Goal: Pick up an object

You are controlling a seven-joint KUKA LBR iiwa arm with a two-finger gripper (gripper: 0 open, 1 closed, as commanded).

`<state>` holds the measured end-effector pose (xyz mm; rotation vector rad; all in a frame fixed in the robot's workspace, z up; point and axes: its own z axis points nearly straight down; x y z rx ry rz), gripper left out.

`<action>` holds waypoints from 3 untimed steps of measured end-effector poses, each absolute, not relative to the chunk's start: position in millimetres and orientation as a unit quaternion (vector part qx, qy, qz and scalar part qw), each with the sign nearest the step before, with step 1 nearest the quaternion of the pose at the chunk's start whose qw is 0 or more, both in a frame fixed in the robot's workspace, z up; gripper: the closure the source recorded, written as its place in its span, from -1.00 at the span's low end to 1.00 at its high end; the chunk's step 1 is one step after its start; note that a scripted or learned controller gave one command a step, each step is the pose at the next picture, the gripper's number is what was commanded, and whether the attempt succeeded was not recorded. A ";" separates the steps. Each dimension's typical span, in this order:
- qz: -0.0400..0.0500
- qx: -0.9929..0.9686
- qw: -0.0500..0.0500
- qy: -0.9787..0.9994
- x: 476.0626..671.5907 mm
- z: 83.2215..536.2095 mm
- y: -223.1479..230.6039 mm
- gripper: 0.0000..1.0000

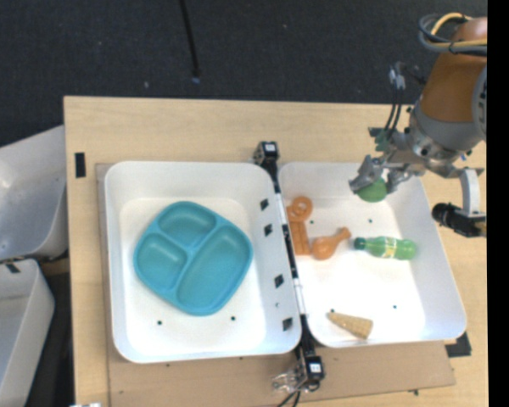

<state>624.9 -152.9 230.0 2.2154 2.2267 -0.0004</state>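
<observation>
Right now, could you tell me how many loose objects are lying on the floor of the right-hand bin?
4: an orange ring by the divider, an orange piece below it, a green bottle mid-right, a tan cone near the front. The gripper may hide more.

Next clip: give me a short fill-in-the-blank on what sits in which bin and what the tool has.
1. The teal divided plate lies in the ____ bin.
2. The tool has a small ____ object between its fingers.
3. The green bottle lies on its ____ in the right bin.
4. The cone-shaped piece lies near that bin's ____ edge.

Missing: left; green; side; front
</observation>
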 end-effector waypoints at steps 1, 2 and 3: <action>0.000 0.705 0.000 0.709 619.8 228.9 -91.8 1.00; 0.000 0.705 0.000 0.709 608.7 227.6 -38.0 1.00; 0.001 0.705 0.000 0.710 617.7 226.3 14.2 1.00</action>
